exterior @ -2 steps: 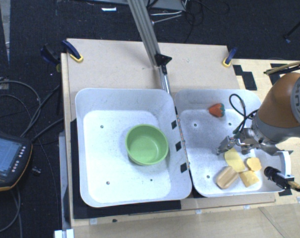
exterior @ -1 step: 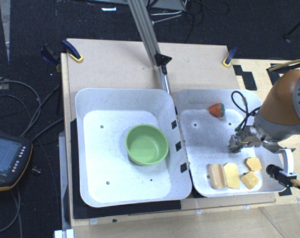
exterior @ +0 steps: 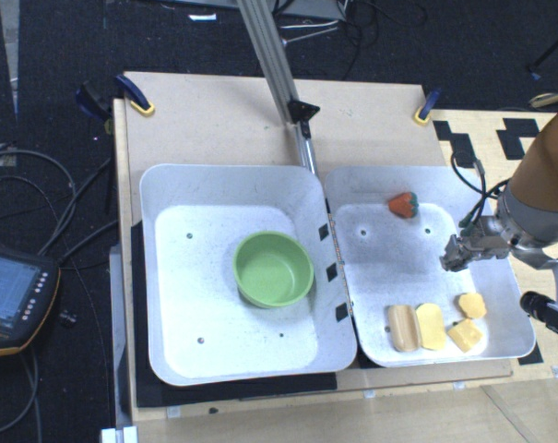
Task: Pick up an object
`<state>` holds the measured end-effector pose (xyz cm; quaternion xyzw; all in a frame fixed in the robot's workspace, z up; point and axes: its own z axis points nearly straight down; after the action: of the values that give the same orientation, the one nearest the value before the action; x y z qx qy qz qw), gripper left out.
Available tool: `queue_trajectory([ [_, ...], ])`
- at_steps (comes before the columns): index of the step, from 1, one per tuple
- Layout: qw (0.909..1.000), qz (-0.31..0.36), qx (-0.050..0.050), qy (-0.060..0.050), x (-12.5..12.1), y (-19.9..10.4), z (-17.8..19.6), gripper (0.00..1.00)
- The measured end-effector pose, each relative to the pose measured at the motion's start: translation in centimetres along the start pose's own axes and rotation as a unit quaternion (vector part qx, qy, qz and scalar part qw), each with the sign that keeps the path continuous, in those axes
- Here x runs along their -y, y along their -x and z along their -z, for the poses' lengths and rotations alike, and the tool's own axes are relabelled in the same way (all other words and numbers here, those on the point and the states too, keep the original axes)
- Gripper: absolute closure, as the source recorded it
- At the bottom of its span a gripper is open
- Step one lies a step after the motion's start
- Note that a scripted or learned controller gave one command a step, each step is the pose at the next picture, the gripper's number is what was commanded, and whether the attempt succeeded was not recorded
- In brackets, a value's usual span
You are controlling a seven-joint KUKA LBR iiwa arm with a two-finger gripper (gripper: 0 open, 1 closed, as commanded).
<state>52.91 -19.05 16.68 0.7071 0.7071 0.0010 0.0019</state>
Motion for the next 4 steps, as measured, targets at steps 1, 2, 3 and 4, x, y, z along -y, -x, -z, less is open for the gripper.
queue_trajectory([
  [1, 1.0000, 0.000, 0.000, 0.000, -0.7, -0.1, 4.4, 1.00],
  [2, 1.0000, 0.000, 0.000, 0.000, -0.3, -0.5, 10.3, 1.00],
  [3, 1.0000, 0.000, 0.000, -0.002, -0.3, -0.5, 11.2, 1.00],
  [4, 1.0000, 0.003, -0.001, -0.003, -2.0, -6.0, 9.8, 1.00],
])
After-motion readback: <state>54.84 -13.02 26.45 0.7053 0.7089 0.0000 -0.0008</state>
